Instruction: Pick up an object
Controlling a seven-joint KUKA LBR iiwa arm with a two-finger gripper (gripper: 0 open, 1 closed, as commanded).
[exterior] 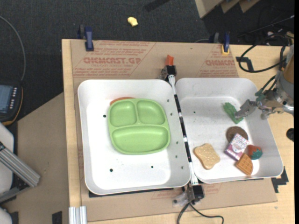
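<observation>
While the gripper [244, 111] hangs low over the right bin [205, 88], one finger beside the green piece [230, 110], I cannot tell its jaws' state (too small). A closing finger may nudge that piece aside; the toast [207, 156] lies well apart.

Green divided plate [138, 126], white bins [93, 125]

I read red print on the brown protective sheet [140, 59] covering the bench board behind the bins: "CHEMCAST GP" at the left, and a partial "CHEMCAST" again at the right near the blue clamp [226, 43]. The small purple packet [236, 146] carries print I cannot read.
</observation>
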